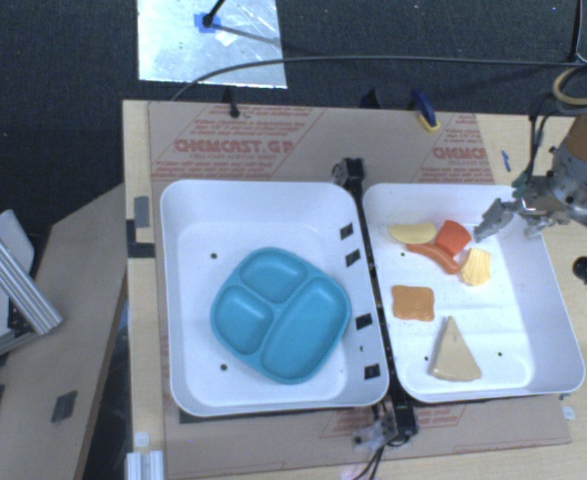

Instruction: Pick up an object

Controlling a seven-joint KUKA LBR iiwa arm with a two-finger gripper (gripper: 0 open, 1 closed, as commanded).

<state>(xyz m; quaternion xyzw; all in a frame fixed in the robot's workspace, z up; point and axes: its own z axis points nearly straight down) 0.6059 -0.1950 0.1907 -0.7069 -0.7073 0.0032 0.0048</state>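
Note:
In the right bin point(548, 313) lie several food pieces: a pale yellow banana-like piece point(411, 233), an orange-red piece point(447, 244), a yellow chunk point(476, 266), a brown square point(412, 302) and a beige wedge point(454, 352). My gripper point(497, 216) hangs over the bin's upper right part, just right of the orange-red piece and above the yellow chunk. Nothing shows between its fingers.
The left bin point(188, 268) holds a blue divided plate point(280, 313). A black divider with clips runs between the bins. Cables cross the back of the bench, and a foil sheet point(210, 28) lies beyond it. A metal bracket point(13, 278) sits at far left.

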